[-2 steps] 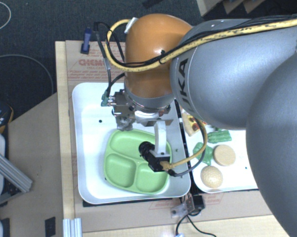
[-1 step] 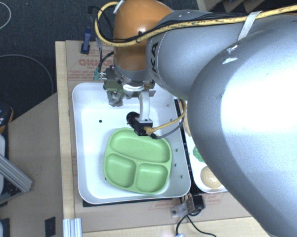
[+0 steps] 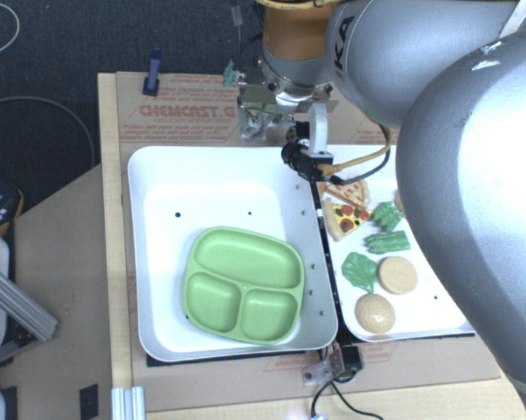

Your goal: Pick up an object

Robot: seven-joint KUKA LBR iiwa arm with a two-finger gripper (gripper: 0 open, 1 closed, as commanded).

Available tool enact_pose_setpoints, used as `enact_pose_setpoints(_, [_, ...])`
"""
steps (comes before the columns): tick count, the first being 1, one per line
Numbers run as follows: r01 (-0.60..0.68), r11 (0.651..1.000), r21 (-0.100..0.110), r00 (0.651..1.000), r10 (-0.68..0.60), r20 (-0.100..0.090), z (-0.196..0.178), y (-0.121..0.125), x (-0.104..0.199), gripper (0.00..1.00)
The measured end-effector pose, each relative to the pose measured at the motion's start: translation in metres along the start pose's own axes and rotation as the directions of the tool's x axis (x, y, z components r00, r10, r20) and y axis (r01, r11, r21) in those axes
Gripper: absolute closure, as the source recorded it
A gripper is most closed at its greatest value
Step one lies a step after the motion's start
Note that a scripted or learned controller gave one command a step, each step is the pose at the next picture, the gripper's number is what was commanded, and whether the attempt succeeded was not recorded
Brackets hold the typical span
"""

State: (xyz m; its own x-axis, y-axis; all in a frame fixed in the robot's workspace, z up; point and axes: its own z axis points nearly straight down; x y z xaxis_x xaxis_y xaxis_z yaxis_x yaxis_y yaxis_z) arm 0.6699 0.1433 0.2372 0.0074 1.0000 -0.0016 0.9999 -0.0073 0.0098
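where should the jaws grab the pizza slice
Grip the pizza slice across its two long straight edges, near the middle, coming straight down from above. It lies flat in the right bin, so only the top is open. The bin divider sits close on its left and a green piece on its right.

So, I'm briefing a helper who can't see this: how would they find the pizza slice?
Look in the right white bin, at its far end beside the wall shared with the left bin. The pizza slice is a flat tan wedge with red dots; its neighbours are green pieces and round buns.
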Motion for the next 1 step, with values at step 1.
enact_pose_setpoints(1, [0.014, 1.000, 0.008, 1.000, -0.014, -0.004, 0.0337, -0.0055, 0.0866, 1.00])
